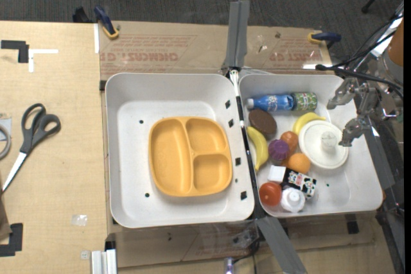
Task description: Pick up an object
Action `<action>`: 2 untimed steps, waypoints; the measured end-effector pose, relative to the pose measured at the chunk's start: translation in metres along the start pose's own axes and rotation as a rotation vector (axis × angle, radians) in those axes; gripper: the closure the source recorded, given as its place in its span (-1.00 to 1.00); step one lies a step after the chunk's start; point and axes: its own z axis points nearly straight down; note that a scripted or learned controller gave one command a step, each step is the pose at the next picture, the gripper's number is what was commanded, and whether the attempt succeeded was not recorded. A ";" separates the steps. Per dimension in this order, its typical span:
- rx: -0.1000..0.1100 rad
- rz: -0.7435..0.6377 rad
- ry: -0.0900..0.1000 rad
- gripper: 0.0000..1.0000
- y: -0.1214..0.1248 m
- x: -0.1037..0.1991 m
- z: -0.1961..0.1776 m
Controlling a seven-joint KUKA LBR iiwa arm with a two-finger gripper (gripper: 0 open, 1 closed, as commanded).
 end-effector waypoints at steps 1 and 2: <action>0.000 0.119 -0.001 -1.00 0.019 -0.011 0.118; 0.000 0.075 0.000 -1.00 0.074 -0.009 0.144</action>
